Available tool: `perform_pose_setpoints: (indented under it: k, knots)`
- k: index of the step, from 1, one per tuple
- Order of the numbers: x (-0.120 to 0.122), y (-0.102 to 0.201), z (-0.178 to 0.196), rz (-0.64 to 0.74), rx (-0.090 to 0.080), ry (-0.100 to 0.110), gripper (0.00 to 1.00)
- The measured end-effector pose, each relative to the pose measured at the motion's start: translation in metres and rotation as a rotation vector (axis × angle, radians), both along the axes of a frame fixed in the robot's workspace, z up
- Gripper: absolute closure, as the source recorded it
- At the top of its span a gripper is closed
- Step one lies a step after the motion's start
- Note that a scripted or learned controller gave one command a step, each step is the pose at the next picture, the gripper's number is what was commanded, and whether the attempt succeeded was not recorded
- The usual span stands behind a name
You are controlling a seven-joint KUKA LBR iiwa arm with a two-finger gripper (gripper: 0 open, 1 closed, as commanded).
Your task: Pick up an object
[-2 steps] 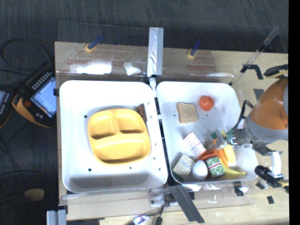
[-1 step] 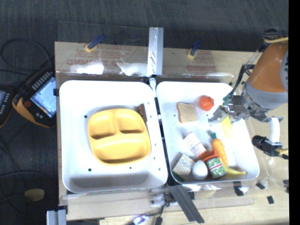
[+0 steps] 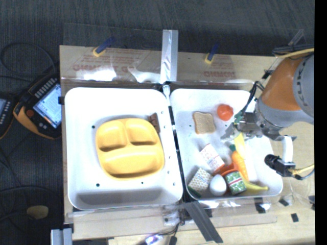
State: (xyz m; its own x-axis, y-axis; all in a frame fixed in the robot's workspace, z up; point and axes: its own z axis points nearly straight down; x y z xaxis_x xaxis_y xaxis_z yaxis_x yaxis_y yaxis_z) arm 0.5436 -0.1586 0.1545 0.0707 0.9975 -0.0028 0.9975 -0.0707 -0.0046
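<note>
Orange banding marks the arm where it leans in over the right bin (image 3: 265, 98), and its gripper (image 3: 239, 127) hangs low above the bin's middle, near the top of the carrot (image 3: 239, 163) and a yellow-green piece (image 3: 237, 142) lying beside it. Whether the claw is open or closed I cannot tell, as the wrist covers it from above, and nothing can be seen clamped in it. By my reading this is the approach or descent stage of a pick, with no object secured yet. The likely targets all lie in the right bin: a slice of toast (image 3: 204, 122) and a tomato (image 3: 225, 111) toward the far side, a small white carton (image 3: 211, 157) in the centre, and a crowded cluster along the near wall made up of a patterned packet (image 3: 200, 179), a white egg (image 3: 218, 185), a green can (image 3: 235, 182) and a banana (image 3: 255, 187). The next move calls for a straight drop onto one item with room for both sides of the claw; the carrot touches or nearly touches its neighbours, so crowding could spoil the grasp. The left bin (image 3: 76, 137) holds a yellow divided tray (image 3: 130, 147) and a small brown piece (image 3: 154, 119) at its far corner, well apart from the gripper.
</note>
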Motion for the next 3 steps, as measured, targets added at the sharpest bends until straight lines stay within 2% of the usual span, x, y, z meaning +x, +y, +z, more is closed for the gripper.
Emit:
perform_pose_setpoints:
  k: [1, 2, 3]
  knots:
    - [0.057, 0.075, 0.028, 0.004, 0.001, -0.002, 1.00]
    - [0.057, 0.074, 0.028, 0.003, 0.001, -0.002, 0.00]
    - [0.067, 0.049, -0.066, 0.179, -0.003, -0.013, 0.00]
